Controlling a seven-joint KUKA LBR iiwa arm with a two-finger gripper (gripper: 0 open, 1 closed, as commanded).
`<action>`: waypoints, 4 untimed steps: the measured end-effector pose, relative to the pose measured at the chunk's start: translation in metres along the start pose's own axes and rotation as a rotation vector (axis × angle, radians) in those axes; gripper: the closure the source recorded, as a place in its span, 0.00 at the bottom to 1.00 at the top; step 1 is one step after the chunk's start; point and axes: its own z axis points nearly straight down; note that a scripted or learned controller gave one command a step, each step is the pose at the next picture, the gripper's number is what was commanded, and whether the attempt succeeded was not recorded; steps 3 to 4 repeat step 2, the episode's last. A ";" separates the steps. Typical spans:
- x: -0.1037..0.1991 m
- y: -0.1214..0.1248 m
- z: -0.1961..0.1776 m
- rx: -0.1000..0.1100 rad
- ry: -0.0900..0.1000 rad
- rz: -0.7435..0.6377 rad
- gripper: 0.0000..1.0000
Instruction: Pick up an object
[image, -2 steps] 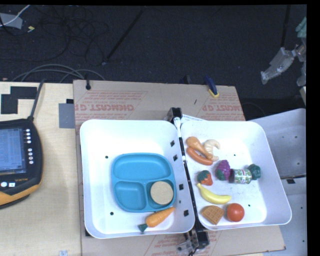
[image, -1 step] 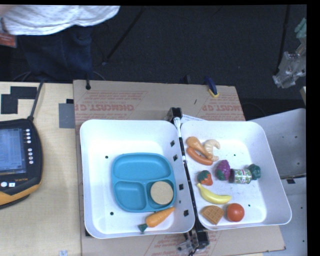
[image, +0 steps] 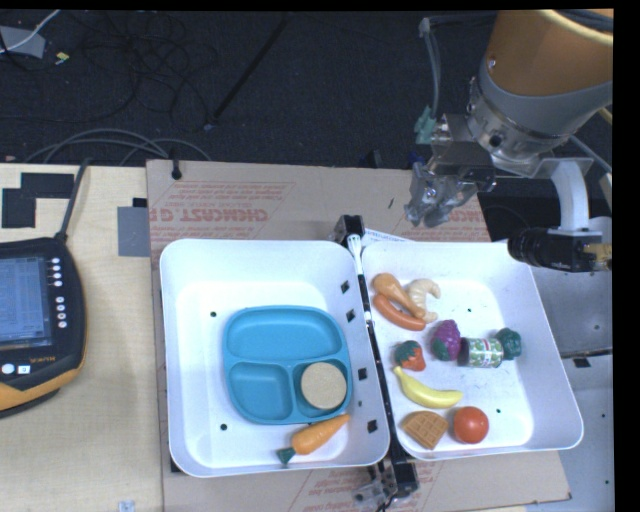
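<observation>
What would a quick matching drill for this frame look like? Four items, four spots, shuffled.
Items:
1. carrot
2. tomato
3. round cracker
4. hand

Spots:
A. in the blue plate's small right compartment
B. above the far rim of the right bin
C. on the left bin's floor, just in front of the blue plate
D. near front corner of the right bin, beside the waffle

Pairs: 1-C, 2-D, 3-A, 4-B

Glossy white plastic bins (image: 260, 262), a smooth blue plastic plate (image: 270, 365), matt brown cardboard (image: 270, 200), pale wood bench (image: 100, 400).
</observation>
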 end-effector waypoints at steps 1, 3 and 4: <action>-0.037 -0.072 0.010 -0.006 -0.003 0.016 1.00; 0.003 -0.085 0.063 -0.003 -0.004 0.011 1.00; 0.003 -0.085 0.063 -0.003 -0.004 0.011 1.00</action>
